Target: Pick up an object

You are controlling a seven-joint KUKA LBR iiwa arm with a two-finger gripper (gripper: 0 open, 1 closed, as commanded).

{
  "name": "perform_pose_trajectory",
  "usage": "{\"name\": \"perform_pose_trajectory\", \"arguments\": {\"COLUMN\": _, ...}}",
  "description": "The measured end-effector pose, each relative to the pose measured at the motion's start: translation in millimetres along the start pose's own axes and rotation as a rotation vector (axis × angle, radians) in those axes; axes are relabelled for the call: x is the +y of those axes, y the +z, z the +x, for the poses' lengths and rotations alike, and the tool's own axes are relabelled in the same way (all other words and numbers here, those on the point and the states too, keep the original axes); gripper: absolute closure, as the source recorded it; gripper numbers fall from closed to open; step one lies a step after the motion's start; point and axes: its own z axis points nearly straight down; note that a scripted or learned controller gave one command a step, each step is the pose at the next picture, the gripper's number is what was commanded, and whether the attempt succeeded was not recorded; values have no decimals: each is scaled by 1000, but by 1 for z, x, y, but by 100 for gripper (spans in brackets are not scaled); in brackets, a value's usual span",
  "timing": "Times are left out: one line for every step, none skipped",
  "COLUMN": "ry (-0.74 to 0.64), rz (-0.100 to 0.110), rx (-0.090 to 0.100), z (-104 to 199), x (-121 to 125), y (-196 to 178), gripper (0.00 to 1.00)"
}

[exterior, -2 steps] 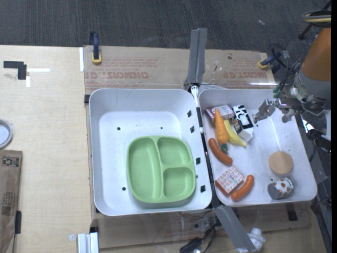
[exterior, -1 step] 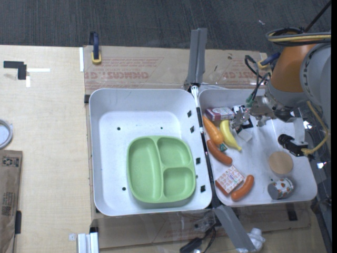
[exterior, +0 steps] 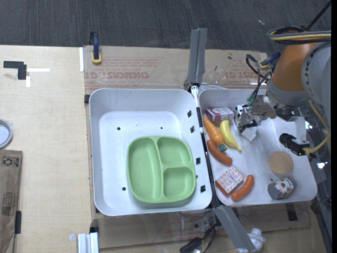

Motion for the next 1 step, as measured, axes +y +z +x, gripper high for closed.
{"name": "perform_pose_trajectory", "arguments": {"ry": -22, "rz": -6, "rx": -2, "z": 45, "x": 35, "y": -102, "gripper": 100}}
